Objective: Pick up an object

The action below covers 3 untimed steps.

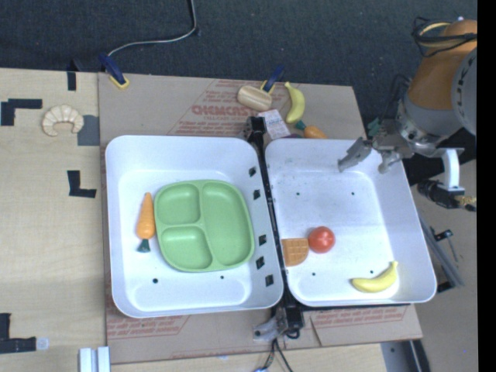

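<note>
Inside right bin [403, 208]: tomato [322, 239], banana [376, 279], waffle [294, 251].

Light wood surface [46, 231] with black tape marks. Brown printed cardboard sheet [209, 107] lies on it, under two white bins side by side: left bin [128, 157], right bin [403, 208]. Toy croissant [62, 119] on bare wood at far left. On cardboard behind bins: bread roll [253, 96], banana [294, 102], small packet [273, 122], blue clamps [115, 71].
</note>
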{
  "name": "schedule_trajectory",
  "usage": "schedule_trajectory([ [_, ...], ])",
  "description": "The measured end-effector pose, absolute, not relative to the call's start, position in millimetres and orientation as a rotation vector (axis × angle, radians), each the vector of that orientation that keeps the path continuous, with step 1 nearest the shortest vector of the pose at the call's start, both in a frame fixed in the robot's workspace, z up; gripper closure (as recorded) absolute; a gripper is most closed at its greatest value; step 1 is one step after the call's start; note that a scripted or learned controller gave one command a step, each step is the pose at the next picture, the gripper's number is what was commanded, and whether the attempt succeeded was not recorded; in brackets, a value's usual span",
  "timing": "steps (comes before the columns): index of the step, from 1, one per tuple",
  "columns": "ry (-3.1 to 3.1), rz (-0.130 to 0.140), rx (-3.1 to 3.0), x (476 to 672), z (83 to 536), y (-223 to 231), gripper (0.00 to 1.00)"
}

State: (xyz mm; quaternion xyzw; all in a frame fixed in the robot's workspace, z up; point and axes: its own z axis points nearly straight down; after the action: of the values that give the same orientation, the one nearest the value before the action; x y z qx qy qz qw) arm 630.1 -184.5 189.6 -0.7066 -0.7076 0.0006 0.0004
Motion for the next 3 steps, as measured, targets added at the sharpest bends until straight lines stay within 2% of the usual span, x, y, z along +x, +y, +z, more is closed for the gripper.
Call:
schedule_trajectory([
  [1,-2.221,0.002,-2.218,577.9,148.1,-135.2,0.0],
  [2,-2.223,-0.002,-2.222,543.2,86.2,-115.8,0.0],
  [3,-2.226,-0.004,-2.226,514.9,86.5,-95.8,0.0],
])
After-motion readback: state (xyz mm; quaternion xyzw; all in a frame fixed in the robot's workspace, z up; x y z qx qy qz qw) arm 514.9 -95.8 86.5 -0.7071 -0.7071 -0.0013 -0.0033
